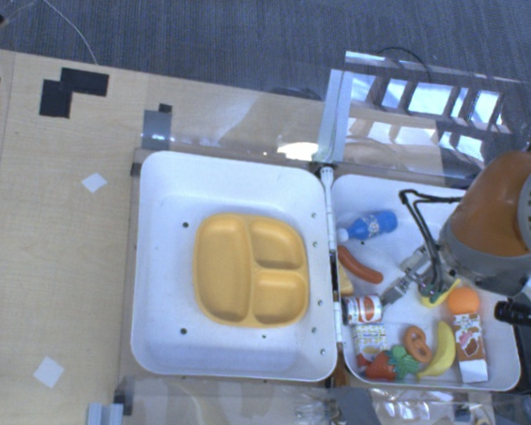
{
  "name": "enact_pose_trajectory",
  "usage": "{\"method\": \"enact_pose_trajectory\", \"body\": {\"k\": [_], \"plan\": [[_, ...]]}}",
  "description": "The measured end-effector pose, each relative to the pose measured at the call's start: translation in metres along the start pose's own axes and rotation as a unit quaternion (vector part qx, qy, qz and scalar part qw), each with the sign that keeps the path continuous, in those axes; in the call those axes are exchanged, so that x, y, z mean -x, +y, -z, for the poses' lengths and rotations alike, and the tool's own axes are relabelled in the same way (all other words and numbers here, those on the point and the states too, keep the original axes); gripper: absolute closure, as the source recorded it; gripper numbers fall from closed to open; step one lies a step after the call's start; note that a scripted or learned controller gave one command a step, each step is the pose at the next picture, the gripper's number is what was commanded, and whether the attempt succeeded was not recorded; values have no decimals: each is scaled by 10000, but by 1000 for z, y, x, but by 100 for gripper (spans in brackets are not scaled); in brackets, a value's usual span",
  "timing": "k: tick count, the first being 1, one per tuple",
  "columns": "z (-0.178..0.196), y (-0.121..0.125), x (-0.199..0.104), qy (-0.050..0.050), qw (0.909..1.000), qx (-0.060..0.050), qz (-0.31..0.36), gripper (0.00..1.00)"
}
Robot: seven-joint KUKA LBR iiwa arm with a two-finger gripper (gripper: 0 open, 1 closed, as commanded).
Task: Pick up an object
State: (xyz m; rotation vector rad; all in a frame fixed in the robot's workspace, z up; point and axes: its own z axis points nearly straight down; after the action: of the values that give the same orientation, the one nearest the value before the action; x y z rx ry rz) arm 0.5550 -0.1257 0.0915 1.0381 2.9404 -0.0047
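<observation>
Near edge of right bin point(503, 378): strawberry point(381, 365), banana point(442, 350), juice carton point(468, 337). Mid: small can point(363, 310), orange point(463, 301), sausage point(360, 265). Far: blue bottle point(372, 226). Claw point(416, 279) low among them; clenched or released, cannot tell. Advice: pick isolated item, descend straight, avoid crowded near corner.

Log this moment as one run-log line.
arm: over right bin | hand: low among toys, near hot dog and can | yellow tray: left bin

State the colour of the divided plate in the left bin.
Yellow: the three-compartment plastic plate shows clearly in the camera view.
</observation>
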Motion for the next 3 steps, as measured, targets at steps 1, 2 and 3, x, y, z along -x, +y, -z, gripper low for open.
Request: {"method": "enact_pose_trajectory", "body": {"k": [1,2,3], "plan": [[56,-25,-12,63,9964,6,849,0],[-3,5,48,45,9910,19,1335,0],[-1,-41,2,48,9996,15,277,0]]}}
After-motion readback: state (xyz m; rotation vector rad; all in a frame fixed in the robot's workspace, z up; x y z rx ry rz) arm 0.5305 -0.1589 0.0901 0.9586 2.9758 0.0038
